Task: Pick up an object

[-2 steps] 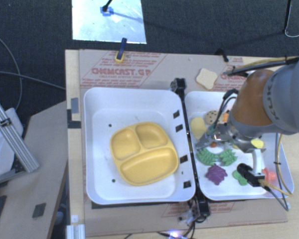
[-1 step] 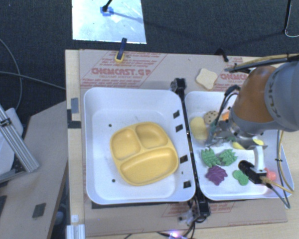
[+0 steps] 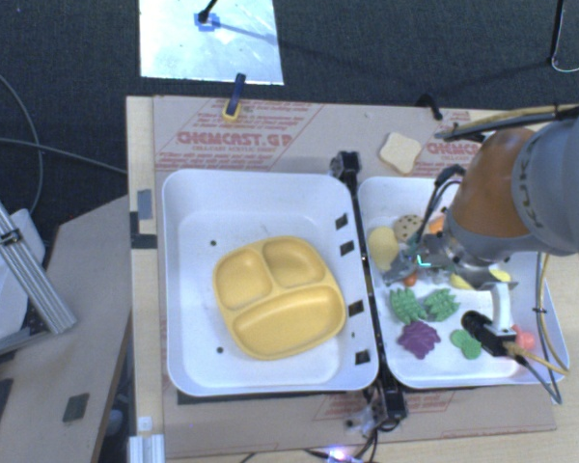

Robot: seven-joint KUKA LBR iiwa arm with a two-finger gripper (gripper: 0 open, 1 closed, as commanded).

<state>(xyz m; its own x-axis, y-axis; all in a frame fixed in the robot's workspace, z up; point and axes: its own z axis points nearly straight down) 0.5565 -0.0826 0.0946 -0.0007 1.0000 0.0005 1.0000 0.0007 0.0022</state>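
Claw [image 3: 402, 274] low in right bin [image 3: 386, 196], beside yellow piece [image 3: 382, 245] and above green toy [image 3: 403, 304]; finger state unreadable. Nothing visibly gripped. Grasp and lift remain.

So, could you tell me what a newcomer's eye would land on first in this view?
Probably the yellow divided plate, lying alone in the left bin. Next, the grey arm with its orange band reaching over the right bin, its gripper low among small toy foods: green leafy pieces, a purple cluster and a cookie. A slice of toast lies on the cardboard behind the bins.
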